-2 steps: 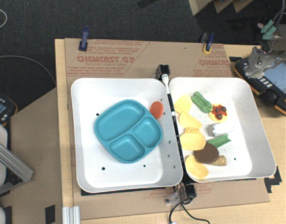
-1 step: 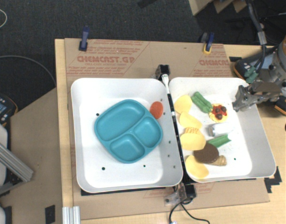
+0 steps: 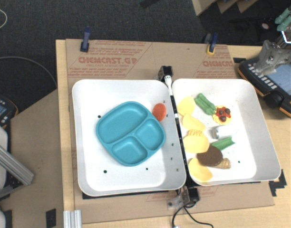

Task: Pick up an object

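Observation:
The left bin (image 3: pixel 83 127) holds a blue three-part plate (image 3: pixel 131 133), and a small orange-red piece (image 3: pixel 159 111) lies by the plate's upper right edge. The right bin (image 3: pixel 259 127) holds toy food bunched on its left half. There are several yellow pieces (image 3: pixel 186 105), a green pod (image 3: pixel 205 103) and a small yellow round with red dots (image 3: pixel 223 114). A small grey piece (image 3: pixel 215 133) and a green strip (image 3: pixel 223 143) lie lower down. A brown piece (image 3: pixel 210 156) sits over a yellow disc (image 3: pixel 200 171), with a tan bit (image 3: pixel 224 164) beside it.
Both bins rest on a cardboard sheet (image 3: pixel 136 58), which a blue clamp (image 3: pixel 85 40) and a yellow clamp (image 3: pixel 211 43) hold at the back. A dark handheld device (image 3: pixel 265 81) lies off the right bin's far corner. A black bar (image 3: pixel 170 96) runs between the bins.

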Controlling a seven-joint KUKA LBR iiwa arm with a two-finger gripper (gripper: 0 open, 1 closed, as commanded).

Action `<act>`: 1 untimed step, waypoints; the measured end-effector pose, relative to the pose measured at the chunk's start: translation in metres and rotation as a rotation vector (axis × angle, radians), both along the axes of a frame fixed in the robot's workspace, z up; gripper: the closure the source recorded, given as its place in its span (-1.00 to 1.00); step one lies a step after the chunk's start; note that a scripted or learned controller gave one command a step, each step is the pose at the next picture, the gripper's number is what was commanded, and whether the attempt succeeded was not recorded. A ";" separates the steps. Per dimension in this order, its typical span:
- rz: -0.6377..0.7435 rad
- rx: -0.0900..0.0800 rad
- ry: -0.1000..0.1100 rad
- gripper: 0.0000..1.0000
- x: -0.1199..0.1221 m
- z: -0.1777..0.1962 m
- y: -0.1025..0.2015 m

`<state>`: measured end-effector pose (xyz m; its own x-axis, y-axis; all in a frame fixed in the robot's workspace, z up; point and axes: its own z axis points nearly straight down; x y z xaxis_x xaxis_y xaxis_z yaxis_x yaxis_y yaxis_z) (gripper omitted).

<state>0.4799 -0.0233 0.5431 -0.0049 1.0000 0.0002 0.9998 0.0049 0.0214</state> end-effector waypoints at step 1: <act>-0.008 0.000 0.033 1.00 -0.001 -0.122 -0.013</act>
<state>0.4785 -0.0361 0.4208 0.0029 1.0000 -0.0002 0.9999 -0.0029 -0.0120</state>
